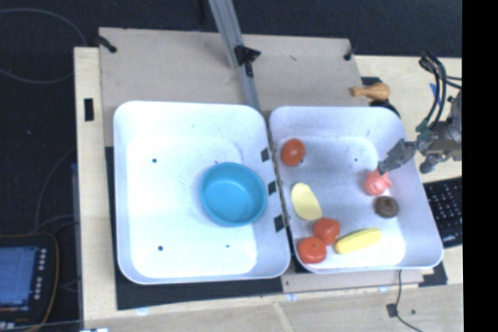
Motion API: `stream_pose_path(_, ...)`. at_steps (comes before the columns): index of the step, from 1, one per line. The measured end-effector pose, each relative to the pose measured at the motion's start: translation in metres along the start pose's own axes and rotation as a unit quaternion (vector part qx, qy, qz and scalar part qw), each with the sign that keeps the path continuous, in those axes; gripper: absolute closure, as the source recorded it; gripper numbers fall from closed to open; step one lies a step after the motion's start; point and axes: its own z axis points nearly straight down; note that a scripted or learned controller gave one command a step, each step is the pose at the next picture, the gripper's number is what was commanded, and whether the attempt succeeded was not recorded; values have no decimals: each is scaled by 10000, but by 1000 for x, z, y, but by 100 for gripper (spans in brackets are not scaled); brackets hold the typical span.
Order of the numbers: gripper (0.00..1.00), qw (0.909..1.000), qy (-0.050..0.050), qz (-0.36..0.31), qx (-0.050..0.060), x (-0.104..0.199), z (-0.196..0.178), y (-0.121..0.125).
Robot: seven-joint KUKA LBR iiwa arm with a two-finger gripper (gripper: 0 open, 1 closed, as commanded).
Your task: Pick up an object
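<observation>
Right white bin (352,138) on the table: pincer (387,164) poised just above a small pink rounded object (377,183), near the right wall; whether its grip is spread or pressed together, I cannot tell. Beside: brown round piece (387,206), yellow banana-like piece (357,240). Risk: the rounded pink object may roll off, or the brown neighbour gets nudged. No legible labels or writing.

- Arm (445,138): mostly cut off by right edge, just wrist part in view.
- Pincer (387,167): too small/dark to tell finger gap; tip touches or overlaps pink object (377,183), can't tell which.
- Keyboard (445,206): cut off at right.
- Screen (22,276) bottom left: blurred, partly cropped.
</observation>
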Motion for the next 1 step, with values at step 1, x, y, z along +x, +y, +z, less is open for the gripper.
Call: stream_pose_path(1, 0, 10000, -7, 24, 22, 6, 48, -6)
